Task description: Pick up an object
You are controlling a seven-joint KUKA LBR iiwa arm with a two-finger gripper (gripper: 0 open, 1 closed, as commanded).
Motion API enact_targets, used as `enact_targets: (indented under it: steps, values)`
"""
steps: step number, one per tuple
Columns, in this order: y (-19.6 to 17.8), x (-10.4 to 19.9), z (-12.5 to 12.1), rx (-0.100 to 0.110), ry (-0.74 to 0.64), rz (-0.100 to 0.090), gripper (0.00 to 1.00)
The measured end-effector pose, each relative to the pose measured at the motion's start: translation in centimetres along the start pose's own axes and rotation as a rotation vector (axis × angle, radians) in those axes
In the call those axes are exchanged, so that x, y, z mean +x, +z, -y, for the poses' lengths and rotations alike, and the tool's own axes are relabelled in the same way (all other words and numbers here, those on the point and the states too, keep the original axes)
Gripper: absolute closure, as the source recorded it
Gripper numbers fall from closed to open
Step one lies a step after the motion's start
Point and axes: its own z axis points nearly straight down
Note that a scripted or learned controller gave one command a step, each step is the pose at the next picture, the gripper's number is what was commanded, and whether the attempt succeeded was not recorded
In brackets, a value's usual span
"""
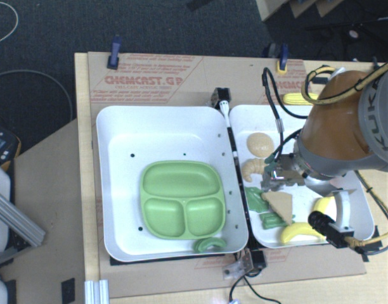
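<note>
The gripper (pixel 274 177) hung low in the right bin (pixel 365 215), and whether its fingers were wide or narrow could not be told (the wrist hid them). Just left of them lay a croissant (pixel 251 168), a bun (pixel 260 144) beyond it, a tan wedge (pixel 281 204) just below, and a banana (pixel 300 232) further down.

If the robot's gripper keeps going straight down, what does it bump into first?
Probably the tan wedge-shaped piece lying in the right bin, or the green pieces next to it. The gripper hangs just above them, but from this slanted view the depth is hard to judge.
</note>
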Motion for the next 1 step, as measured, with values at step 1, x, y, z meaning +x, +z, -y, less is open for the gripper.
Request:
enact_targets:
  steps: [1]
  values:
    - [0.52,7.21,0.08,0.007,-0.001,0.000,1.00]
